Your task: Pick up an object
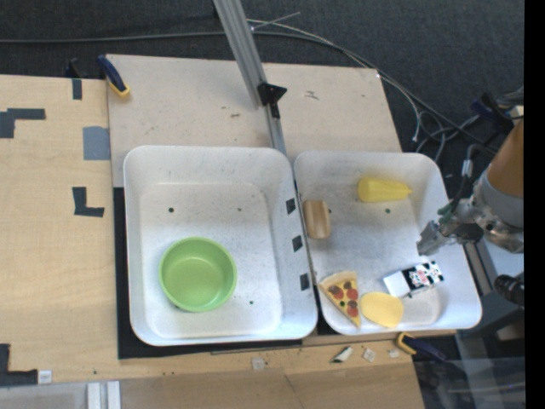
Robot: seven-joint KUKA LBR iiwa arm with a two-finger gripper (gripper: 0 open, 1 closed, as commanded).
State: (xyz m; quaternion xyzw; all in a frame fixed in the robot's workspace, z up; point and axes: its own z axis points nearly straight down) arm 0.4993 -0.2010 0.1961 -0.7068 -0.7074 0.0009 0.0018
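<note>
The right bin (341, 170) holds several objects. A yellow wedge (383, 189) lies near its back. A tan wooden block (317, 218) rests by its left wall. At the front are a pizza slice toy (341, 296), a yellow disc (381, 308) and a small black-and-white carton (415, 279). My gripper (436, 233) hangs over the right rim of this bin, just behind the carton and apart from it. I see nothing between its fingers.
The left bin (136, 177) holds a green bowl (197, 273) at its front left. A grey metal pole (247, 49) slants down from the back to the gap between the bins. Cables run behind the right bin.
</note>
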